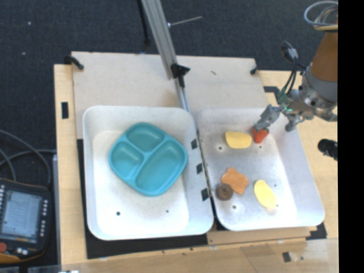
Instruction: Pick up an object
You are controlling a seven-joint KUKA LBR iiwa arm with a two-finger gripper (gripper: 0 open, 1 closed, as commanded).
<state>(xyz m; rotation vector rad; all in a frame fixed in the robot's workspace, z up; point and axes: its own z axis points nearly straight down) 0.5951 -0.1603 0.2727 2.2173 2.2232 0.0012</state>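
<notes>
My gripper (262,127) reaches in from the right over the back of the right bin (296,169). A small red object (260,135) sits right at its tip; whether it is gripped I cannot tell. Just left of it lies a yellow piece (238,139). Nearer the front of that bin are an orange block (235,180), a brown round thing (224,192) touching the block's left corner, and a yellow oval (265,194).
The left bin (96,209) holds a teal divided plate (148,158). A slanted metal rail (162,33) rises from behind the bins, ending near where they meet. The wooden bench edge runs along the front and right.
</notes>
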